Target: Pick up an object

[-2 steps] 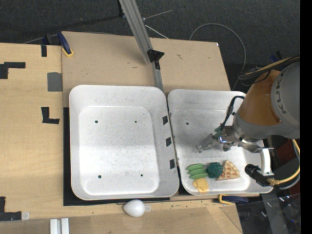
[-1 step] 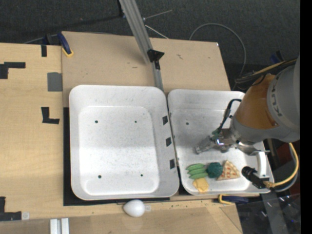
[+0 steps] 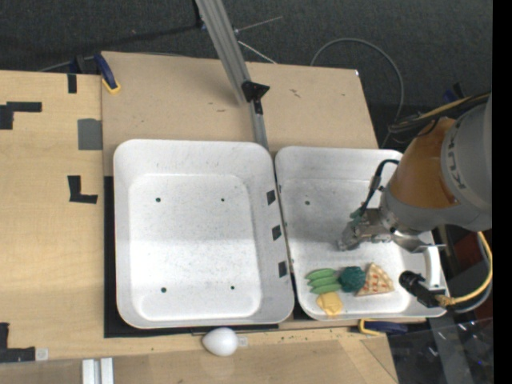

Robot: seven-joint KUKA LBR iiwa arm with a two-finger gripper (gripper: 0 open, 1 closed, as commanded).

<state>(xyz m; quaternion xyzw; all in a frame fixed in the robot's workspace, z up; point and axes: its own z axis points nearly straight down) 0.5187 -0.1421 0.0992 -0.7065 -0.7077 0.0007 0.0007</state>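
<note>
My gripper hangs low over the middle of the right bin, reaching in from the right under the orange-banded wrist. Just in front of it, along the bin's near edge, lie a green pod-shaped toy, a dark teal broccoli-like piece, a pizza slice toy and a small yellow piece. Nothing shows between the gripper and the bin floor.
The left bin sits beside the right one. A white egg-shaped object rests on the bench in front of the left bin. A grey metal rod slants down from the top to the bins' junction. A black cable loops near the wrist.
</note>
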